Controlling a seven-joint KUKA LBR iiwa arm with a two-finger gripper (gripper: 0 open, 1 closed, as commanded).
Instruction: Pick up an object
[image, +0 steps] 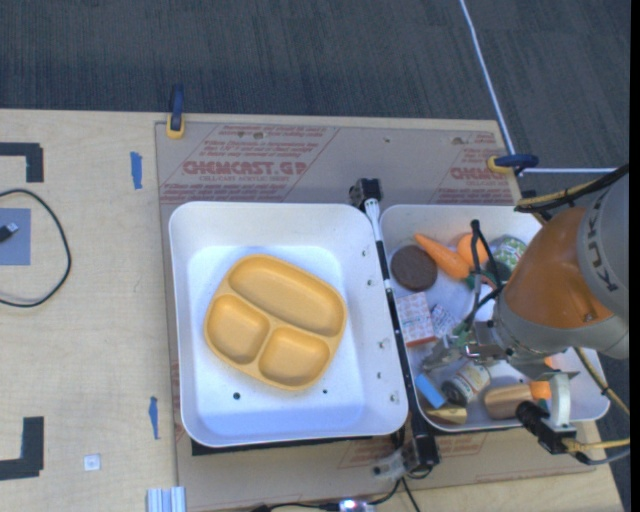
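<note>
Wooden bench (80, 330) carries two white bins on a board printed "CHEMCAST GP". Left bin (190, 240) holds a yellow three-compartment tray (275, 320). Right bin (405, 225) is cluttered: brown disc (413, 268), carrot (443, 255), blue item (432, 392), packets. Arm (560, 285) covers the bin's right half; gripper (470, 350) sits low among the clutter, jaw state can't tell.

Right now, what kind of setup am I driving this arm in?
Probably a lab bin-picking test bench, not a home or factory line. A yellow divided tray sits alone in the left bin, mixed small clutter, including a carrot, fills the right bin, and a clamped board lies underneath.
</note>
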